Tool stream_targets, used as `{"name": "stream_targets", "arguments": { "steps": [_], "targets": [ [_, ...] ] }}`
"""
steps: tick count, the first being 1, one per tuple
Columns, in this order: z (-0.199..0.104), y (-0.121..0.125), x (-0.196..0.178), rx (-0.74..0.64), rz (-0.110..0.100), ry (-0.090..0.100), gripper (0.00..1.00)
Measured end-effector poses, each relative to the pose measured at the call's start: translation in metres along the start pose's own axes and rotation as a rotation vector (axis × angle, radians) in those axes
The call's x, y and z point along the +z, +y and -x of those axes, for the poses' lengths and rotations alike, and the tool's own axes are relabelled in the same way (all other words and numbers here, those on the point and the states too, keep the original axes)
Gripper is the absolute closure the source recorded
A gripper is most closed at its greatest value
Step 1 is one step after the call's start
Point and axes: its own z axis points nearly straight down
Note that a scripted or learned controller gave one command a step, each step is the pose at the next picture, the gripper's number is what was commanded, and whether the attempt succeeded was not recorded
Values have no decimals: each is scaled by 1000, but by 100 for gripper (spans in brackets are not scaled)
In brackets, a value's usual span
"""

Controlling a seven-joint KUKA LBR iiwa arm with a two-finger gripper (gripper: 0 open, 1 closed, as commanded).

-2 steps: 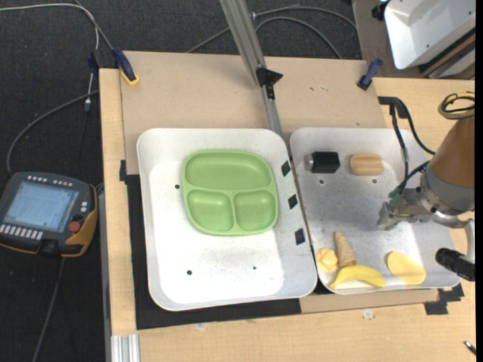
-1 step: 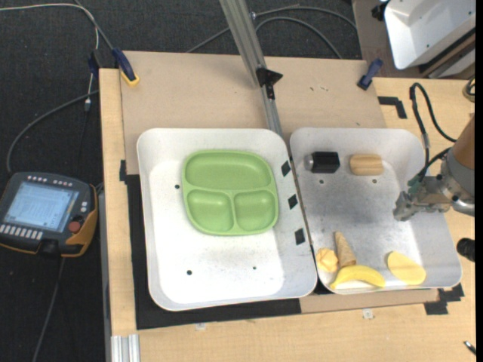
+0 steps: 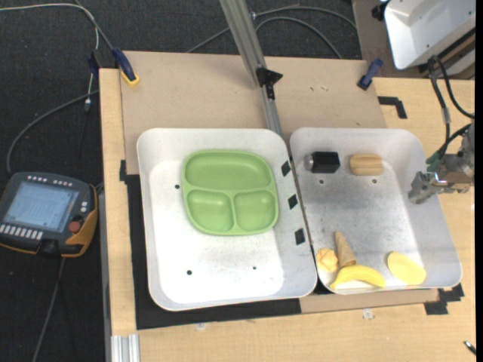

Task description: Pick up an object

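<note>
Gripper: you see the gripper at the right edge of the frame, over the right rim of the right bin; its metal parts are small and partly cut off, so you cannot tell how it is set, and nothing shows held in it
Right bin: the right bin fills the lower right of the frame, its floor scuffed grey
Black block: a small black block lies in the upper left of that bin
Wooden block: a tan wooden block lies just right of the black block, apart from it
Cone: an ice-cream cone lies near the bin's lower edge, its tip pointing up the frame
Banana: a yellow banana lies below the cone, touching the bin's lower wall
Pale piece: a small pale yellow piece sits just left of the cone
Yellow disc: a flat yellow disc lies in the lower right corner, well below the gripper
Left bin: the left bin takes the centre of the frame, beside the right one
Green plate: a green plate with three compartments lies in the upper half of the left bin
Pendant: a teach pendant rests on the dark floor at the left edge
Clamps: a blue clamp grips the upper left corner of the bench, another blue clamp the upper right
</note>
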Motion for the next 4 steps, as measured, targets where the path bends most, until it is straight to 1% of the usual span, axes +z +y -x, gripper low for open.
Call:
{"name": "stream_targets", "arguments": {
  "steps": [1,2,3,4],
  "targets": [
    [0,1,-22,0,-4,2,100],
    [-48,12,-16,-4,-9,5,100],
    [-97,8,-20,-5,-9,6,100],
    [-157,3,-21,-6,-10,7,100]
  ]
}}
